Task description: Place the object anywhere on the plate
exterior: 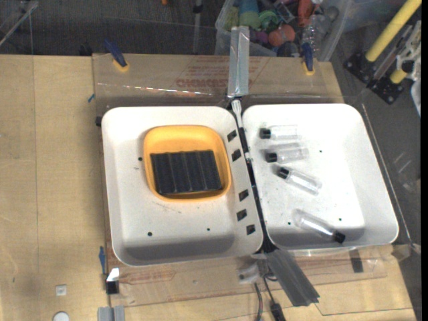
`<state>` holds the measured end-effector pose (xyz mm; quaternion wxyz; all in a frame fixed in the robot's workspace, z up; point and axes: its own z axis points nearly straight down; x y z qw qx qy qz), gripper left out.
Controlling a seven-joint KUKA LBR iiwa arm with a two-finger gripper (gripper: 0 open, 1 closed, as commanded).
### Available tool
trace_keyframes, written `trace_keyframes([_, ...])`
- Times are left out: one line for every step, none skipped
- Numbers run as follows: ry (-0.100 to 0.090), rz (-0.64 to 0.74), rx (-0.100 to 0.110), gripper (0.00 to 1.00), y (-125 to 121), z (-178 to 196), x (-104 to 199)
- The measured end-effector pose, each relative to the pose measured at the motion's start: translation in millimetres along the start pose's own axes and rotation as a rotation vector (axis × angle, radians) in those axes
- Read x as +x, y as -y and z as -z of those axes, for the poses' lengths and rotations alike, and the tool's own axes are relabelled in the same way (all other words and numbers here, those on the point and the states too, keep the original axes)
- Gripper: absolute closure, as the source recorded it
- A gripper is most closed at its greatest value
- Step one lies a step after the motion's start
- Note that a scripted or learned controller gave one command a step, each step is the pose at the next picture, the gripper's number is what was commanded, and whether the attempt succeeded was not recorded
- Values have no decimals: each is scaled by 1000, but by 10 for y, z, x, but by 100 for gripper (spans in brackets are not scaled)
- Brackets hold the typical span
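An orange plate [155,141] sits in the left bin [127,226], with a dark ribbed rectangular block [185,172] lying on it. In the right bin [371,179] lie several clear plastic vials with black caps: one near the top [281,133], one just below it [287,155], one in the middle [299,179], and one near the front edge [317,225].
A divider with black clips [242,179] runs between the two bins. Behind the bench stands a clear box of colourful toys [281,9]. A yellow pole [394,19] lies at the back right. Bare wooden bench [40,179] spreads to the left.
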<state>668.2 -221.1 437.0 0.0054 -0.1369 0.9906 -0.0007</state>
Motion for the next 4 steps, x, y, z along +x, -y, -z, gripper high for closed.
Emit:
trace_keyframes([0,292,-1,100,1,-1,0])
trace_keyframes([1,625,-2,100,2,-4,2])
trace_keyframes([1,881,-3,100,-1,-8,0])
trace_keyframes([1,1249,-5,100,0,-12,2])
